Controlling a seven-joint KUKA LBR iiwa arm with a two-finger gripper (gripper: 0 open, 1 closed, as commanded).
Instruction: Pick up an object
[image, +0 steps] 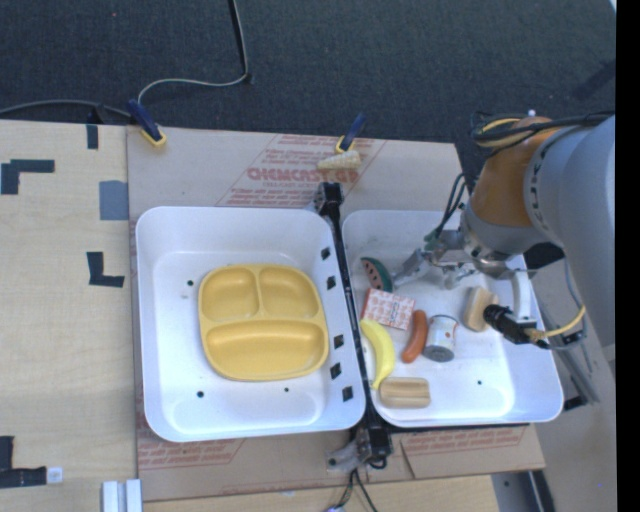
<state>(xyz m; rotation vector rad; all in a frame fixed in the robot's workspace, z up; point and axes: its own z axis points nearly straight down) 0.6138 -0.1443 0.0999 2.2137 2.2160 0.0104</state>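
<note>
My gripper (432, 268) hangs over the back of the right bin (520, 400), open, with nothing visible between its fingers. Just to its left lies a watermelon slice (375, 272). In front of it are a red-and-white card (388, 308), a red sausage (414, 336) and a small can (439, 338). A beige cylinder (476, 308) lies to the gripper's front right. A banana (379, 352) runs along the bin's left wall, and a bread loaf (404, 392) sits near the front.
The left bin (165, 400) holds a yellow divided plate (264, 322). A black divider (340, 290) with clips runs between the bins. The arm's orange band (505, 185) and grey body loom over the right bin's far right side.
</note>
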